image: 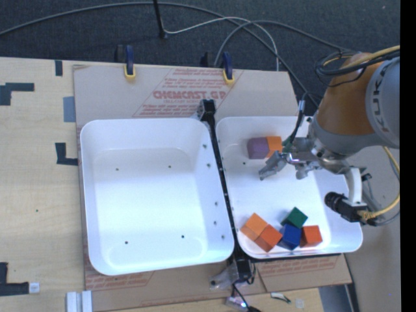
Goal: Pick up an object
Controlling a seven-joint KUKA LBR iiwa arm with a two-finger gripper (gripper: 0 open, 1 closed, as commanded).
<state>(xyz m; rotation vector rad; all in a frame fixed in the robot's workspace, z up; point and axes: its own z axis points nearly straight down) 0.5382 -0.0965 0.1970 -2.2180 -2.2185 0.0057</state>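
Near edge of the desk: a bit of dark hardware (237,272) sits right at the joint where the two bins meet.
Near corner cluster, right bin (338,242): here's the pile, hard against the near wall. A large orange block (260,231) on the left, a blue cube (290,236) just beside it, a green cube (297,217) touching the blue one on its far side, and a smaller orange cube (312,235) at the right end.
Left bin (149,194): white, shallow, sharing a dark divider (218,174) with the right bin.
Hand (276,166): out over the middle of the right bin, pointing toward the divider. Its two grey fingers (272,168) stand a little apart, and there is nothing between them.
Arm (354,112): grey with its orange band, coming in over the right bin's right wall.
Far pair, right bin: a purple cube (257,148) with an orange cube (273,143) touching its right side, just beyond the hand's fingertips and near the far wall.
Far edge of the desk: two blue-and-yellow clamps (129,62) (227,69) pinch a brown printed board (185,93) under the bins.
Beyond: cables (214,28) trail over dark carpet.
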